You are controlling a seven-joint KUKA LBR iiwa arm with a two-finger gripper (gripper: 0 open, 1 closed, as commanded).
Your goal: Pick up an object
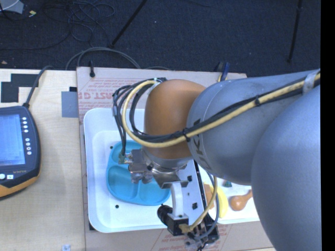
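partly hidden — blue dish (121,184) lies flat, long axis unclear.

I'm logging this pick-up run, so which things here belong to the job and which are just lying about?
Job: end effector; blue dish under it; left bin; yellow thing and orange thing in the right bin.
Lying about: handheld screen on the bench; floor cables; cardboard under the bins.

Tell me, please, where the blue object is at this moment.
In the camera view, the blue object lies in the left white bin, partly under the arm's wrist; an orange object lies to its right, past the arm.
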